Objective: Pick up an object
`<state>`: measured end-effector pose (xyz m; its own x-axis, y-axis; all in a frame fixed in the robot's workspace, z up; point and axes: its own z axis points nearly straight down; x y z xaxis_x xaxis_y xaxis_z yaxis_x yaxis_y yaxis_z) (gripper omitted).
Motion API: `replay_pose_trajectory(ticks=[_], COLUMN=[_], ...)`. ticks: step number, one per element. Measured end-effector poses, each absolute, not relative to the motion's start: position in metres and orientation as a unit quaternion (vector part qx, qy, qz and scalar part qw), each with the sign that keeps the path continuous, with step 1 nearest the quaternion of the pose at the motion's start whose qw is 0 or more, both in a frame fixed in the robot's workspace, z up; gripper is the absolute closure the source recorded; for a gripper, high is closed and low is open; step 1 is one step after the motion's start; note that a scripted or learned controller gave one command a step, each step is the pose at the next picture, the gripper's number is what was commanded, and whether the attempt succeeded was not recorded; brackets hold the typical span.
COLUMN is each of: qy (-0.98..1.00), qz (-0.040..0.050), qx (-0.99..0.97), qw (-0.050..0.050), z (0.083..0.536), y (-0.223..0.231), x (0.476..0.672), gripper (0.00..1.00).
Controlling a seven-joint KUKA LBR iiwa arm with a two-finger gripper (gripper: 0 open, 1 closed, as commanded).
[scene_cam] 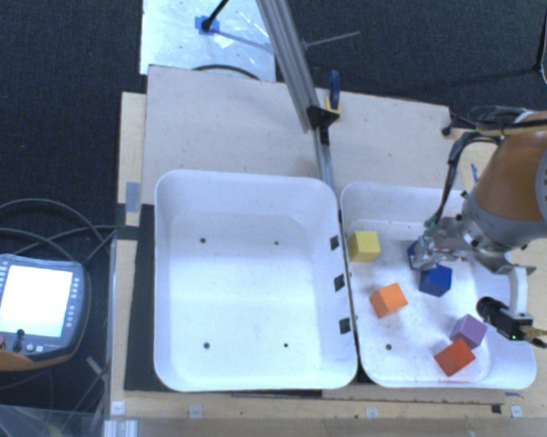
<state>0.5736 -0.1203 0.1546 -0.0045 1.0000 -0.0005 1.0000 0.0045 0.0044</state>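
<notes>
Grey metal marks the pincer (427, 254), low in the right bin (524, 375) just above the blue cube (435, 279) and touching or nearly touching its upper edge. Whether it is spread or closed I cannot tell (the parts are too small and blurred), and no cube is seen clamped in it. Its placement suggests the blue cube is the intended pick, with the arm (523, 188) bent over from the right to come down on it.

Around it in the same bin lie a yellow cube (364, 245) near the left wall, an orange cube (389, 299) below and left of the blue one, a purple cube (469, 329) and a red-orange cube (454, 356) towards the near corner. All sit apart, leaving room for a grasp.

Beside it the left bin (173, 253) holds no cubes. Both bins rest on the counter (234, 117).
</notes>
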Motion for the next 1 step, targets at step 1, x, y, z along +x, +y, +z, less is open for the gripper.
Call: replay_pose_trajectory(ticks=[1], qy=[0.709], qz=[0.0019], qx=[0.706], qw=[0.003], z=[0.1985], y=[-0.1203], x=[0.5731], gripper=[1.0])
